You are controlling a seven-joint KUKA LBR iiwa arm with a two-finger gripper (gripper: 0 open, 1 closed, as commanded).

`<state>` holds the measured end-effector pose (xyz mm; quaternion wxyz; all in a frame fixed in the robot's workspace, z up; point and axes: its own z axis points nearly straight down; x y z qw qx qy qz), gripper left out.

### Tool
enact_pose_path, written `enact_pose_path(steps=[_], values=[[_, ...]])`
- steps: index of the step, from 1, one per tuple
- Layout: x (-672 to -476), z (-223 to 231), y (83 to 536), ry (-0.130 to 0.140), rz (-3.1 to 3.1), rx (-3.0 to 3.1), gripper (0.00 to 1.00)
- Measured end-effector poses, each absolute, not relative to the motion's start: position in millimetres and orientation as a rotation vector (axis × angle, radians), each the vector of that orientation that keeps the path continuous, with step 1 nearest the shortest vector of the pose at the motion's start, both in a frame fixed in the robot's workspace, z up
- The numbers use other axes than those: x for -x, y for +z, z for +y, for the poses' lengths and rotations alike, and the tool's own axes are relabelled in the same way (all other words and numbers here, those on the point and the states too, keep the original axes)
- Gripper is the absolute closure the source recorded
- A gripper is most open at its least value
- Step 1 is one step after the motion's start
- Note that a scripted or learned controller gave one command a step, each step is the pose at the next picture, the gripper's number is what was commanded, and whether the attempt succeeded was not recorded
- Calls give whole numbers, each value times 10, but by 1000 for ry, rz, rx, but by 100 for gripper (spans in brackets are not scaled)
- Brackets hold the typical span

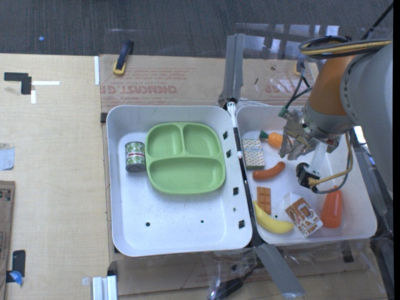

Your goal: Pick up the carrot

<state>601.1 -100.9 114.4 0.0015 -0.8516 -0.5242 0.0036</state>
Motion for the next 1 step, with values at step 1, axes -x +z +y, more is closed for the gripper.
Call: enact_pose_path(steps=[1], values=[[-5590, -345, 1907, 6, -1409, 2807, 100]])
